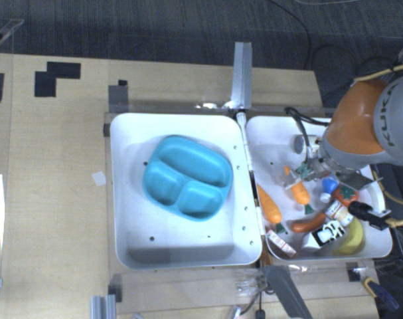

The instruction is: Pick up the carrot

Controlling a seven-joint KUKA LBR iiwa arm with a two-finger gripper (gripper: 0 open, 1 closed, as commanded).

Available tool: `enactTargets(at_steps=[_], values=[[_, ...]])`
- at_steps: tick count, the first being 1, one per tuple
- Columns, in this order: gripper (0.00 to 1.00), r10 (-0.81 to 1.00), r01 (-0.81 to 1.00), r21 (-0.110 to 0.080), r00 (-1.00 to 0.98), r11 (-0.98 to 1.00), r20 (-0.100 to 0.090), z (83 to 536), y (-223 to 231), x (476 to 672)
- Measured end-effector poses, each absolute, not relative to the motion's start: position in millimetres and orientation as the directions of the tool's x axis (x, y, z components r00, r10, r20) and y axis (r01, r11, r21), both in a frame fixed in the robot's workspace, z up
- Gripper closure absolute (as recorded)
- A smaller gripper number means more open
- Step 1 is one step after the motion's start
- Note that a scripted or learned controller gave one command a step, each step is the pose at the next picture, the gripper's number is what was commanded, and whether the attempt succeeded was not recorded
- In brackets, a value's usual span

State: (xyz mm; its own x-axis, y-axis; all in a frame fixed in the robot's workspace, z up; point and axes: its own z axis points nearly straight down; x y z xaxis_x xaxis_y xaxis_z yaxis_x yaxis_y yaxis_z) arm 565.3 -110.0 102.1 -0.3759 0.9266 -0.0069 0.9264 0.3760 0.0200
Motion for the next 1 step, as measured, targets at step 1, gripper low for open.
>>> enactTargets(at_steps=[1], values=[[1.0,0.876,0.876,0.009,-0.482,0.482,-0.007,89.6,-102.2,564.7]])
